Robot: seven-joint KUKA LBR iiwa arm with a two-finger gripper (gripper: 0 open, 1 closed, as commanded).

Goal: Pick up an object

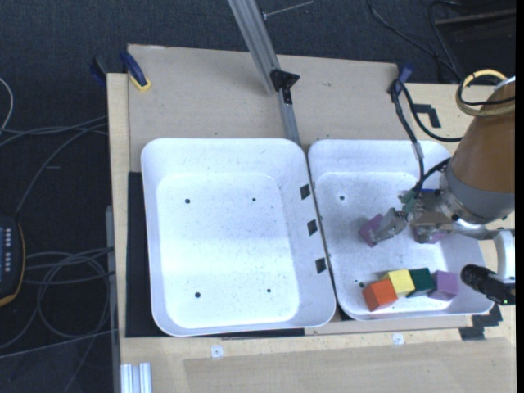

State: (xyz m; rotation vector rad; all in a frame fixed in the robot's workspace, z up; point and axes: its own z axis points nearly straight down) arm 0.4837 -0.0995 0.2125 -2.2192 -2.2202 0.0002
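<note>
The right bin (352,170) holds the objects. An orange block (379,295), a yellow block (401,282), a green block (422,279) and a purple block (446,284) lie in a row along its front edge. My gripper (385,226) reaches in from the right, low over the middle of this bin, pointing left. A mauve block (372,230) sits right at its tip, touching or nearly touching it. Another mauve piece (432,235) peeks out from under the wrist.
The left bin (221,236) lies beside the right one, with a raised divider (315,228) between them. A grey metal pole (262,47) slants in from the top. Dark cables (409,129) hang by the arm over the right bin's back.
</note>
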